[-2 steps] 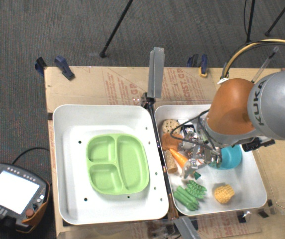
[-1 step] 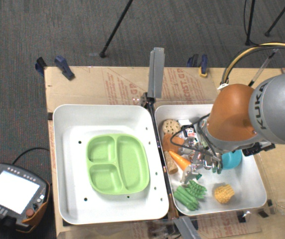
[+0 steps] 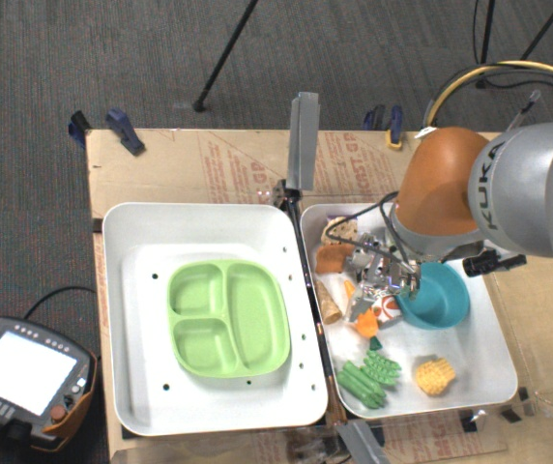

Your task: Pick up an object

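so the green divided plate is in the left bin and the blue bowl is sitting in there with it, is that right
Not quite. The green divided plate is in the left bin, but the blue bowl is in the right bin, beside the gripper. The camera view shows it.

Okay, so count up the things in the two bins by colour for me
Green: 3 — divided plate, two pea pods
Yellow: 1 — corn piece
Teal: 1 — bowl
Orange: 1 — carrot piece
Brown: 2 — bread items
Total: 8 that I can make out; the gripper hides more.
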{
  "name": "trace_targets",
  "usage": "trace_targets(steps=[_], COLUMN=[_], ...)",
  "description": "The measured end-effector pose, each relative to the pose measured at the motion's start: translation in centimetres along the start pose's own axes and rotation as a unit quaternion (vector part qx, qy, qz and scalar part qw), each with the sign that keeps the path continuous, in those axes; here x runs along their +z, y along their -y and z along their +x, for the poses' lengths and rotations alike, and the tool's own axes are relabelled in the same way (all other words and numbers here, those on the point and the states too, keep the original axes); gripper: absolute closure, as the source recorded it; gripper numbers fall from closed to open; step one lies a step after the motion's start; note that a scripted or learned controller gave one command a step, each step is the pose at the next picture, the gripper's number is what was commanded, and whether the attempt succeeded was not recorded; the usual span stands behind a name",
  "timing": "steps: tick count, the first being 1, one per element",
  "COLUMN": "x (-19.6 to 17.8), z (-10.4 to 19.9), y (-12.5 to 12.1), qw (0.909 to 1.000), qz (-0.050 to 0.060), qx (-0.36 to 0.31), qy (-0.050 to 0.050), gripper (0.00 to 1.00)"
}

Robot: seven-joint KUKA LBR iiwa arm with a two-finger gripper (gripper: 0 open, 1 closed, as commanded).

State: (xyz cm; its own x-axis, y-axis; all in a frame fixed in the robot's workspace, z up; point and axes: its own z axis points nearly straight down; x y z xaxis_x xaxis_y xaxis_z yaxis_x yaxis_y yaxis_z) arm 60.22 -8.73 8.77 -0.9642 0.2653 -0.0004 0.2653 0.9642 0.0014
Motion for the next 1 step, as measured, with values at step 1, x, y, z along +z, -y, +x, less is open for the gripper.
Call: trace_targets(steps=[1], x=[0.07], z=[5.14], y=[1.13], qw=[0.9999], qz=[0.000], qx=[-0.013], qy=[-0.001], gripper=[0.00])
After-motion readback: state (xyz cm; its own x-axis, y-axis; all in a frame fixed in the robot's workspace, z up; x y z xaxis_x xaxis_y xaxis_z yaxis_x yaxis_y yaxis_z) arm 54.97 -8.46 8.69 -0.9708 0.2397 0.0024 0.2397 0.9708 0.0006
